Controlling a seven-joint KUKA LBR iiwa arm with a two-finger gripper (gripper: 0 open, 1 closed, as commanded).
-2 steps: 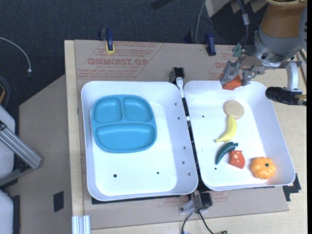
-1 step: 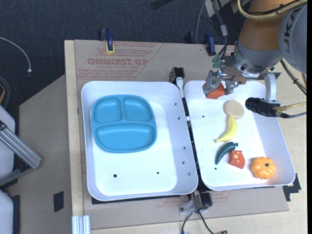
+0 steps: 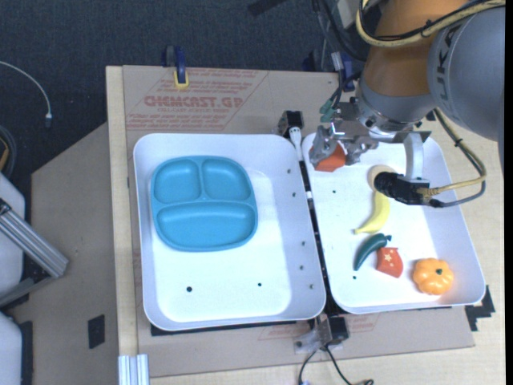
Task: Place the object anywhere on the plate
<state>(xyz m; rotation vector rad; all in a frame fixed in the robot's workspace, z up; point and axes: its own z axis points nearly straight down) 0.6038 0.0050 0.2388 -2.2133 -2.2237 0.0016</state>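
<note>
Orange-red object (image 3: 329,162) — just beneath the gripper (image 3: 330,144).

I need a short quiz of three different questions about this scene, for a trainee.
1. True or false: the blue plate lies in the right bin.
2. Which lies nearest the pumpkin? A banana B strawberry C plate
3. Fill in: the end effector hangs over an orange-red item at the right bin's ____ corner.

Key: 1 false, it lies in the left bin; 2 B; 3 upper left.
</note>
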